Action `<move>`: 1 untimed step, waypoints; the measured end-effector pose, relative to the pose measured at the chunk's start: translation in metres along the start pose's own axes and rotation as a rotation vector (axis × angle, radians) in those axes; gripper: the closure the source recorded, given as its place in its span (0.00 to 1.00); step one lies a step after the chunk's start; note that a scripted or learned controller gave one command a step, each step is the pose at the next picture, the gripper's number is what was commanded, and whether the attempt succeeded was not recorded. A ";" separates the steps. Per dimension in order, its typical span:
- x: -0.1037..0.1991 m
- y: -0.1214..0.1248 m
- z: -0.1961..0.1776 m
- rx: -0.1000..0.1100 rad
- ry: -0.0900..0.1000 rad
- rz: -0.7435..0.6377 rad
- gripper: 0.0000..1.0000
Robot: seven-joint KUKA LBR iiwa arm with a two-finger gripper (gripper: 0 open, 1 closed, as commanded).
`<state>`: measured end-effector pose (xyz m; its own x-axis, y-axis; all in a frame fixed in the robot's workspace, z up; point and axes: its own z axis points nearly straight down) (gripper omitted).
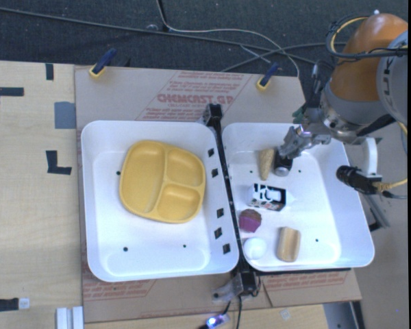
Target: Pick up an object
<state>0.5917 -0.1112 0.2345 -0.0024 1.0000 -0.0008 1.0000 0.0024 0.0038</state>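
In the right bin [342, 249] the gripper [283, 164] hangs low at the far side, just beside a tan cone-shaped piece [266, 162]; whether its jaws are apart or together, I cannot tell. The left bin [99, 252] holds a yellow divided plate [162, 181].

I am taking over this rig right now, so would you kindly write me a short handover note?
Gripper: low in the right bin, beside the tan piece; nothing visibly held.
Right bin also holds a black-and-white item, a purple object, a white ball and a tan block.
Left bin: yellow divided plate.
Done: approach. Left: grasp and lift.
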 end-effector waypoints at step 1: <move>0.000 0.000 -0.018 0.004 0.001 0.001 1.00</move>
<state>0.5917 -0.1109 0.2525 -0.0009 1.0000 0.0001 1.0000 0.0009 -0.0001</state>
